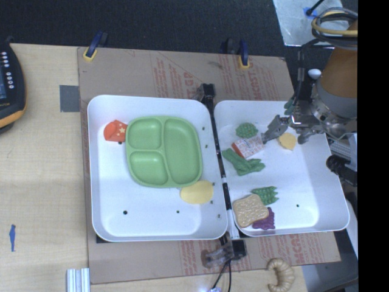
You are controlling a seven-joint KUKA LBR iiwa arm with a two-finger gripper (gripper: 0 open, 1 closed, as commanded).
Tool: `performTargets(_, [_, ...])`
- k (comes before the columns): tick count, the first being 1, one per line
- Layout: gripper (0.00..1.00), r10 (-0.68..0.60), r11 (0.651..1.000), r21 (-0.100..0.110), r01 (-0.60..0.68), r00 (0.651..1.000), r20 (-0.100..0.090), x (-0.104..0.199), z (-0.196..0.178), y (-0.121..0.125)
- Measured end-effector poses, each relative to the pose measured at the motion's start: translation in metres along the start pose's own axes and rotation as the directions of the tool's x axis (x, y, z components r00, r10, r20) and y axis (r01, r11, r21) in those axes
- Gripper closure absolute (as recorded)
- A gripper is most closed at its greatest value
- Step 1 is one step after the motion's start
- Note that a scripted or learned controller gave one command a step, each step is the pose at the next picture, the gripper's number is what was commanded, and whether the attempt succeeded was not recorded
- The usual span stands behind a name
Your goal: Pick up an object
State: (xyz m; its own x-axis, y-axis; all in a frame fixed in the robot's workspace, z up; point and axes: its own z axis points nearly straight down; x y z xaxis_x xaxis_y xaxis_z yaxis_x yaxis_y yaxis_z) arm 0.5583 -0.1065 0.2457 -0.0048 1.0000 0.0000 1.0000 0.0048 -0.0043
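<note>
My gripper (289, 128) hangs over the upper right part of the right bin (316, 181), its two fingers spread open. A small yellow piece (287, 142) lies on the bin floor just below the gap between the fingers, not held. Left of the gripper are a green lumpy toy (246, 129) and a red and white packet (248, 146), the left fingertip (273, 128) close to the packet. A green pod (244, 163) lies below the packet.
Near the right bin's front sit a bread slice (250, 209), a green leafy piece (265, 193) and a purple piece (265, 223). The left bin (109, 218) holds a green divided plate (164, 151), a red item (114, 131) and a yellow lemon (197, 192). A tan curled toy (281, 274) lies outside the bins.
</note>
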Motion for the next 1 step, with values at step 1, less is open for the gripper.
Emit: performTargets(1, [0.0, 0.0, 1.0, 0.011, 0.0, 1.0, -0.003, -0.0001, 0.1462, -0.0402])
